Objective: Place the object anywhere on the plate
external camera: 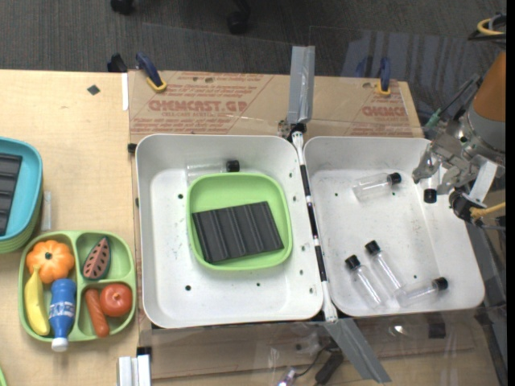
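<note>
A green square plate (240, 182) sits in the left bin (161, 240) with a dark ridged slab (238, 232) lying on it. Just behind the plate, a clear tube with a black cap (213, 167) rests against the bin's back wall. Several more clear black-capped tubes lie in the right bin (338, 215): one near the back (376, 184) and others toward the front (383, 265). My gripper (441, 182) hangs over the right bin's right rim, apart from all the tubes, and no tube appears in it.
A cardboard sheet (209, 103) lies behind the bins, held by clamps. On the wooden bench at left stand a green compartment tray of toy food (76, 292) and a blue tray (20, 191). A metal divider (302, 79) rises between the bins.
</note>
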You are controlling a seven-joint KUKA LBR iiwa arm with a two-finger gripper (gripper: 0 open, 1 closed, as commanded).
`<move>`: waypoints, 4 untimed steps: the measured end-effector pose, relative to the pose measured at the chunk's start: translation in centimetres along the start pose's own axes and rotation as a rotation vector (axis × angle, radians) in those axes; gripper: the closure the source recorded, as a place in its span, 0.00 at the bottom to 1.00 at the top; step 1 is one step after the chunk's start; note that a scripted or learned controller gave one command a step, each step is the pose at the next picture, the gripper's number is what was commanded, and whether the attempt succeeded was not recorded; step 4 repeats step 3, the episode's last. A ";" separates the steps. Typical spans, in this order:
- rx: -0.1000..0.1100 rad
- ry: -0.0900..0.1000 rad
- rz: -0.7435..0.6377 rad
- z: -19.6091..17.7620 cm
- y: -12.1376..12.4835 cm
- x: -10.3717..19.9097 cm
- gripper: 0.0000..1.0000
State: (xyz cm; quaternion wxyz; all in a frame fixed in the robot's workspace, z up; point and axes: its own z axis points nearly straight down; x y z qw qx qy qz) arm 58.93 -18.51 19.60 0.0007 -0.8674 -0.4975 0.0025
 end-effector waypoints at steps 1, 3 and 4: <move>0.001 0.002 -0.133 3.4 -5.3 -2.4 1.00; -0.002 0.001 -0.176 -2.6 -10.3 3.8 0.00; -0.002 0.001 -0.176 -2.6 -10.3 3.8 0.00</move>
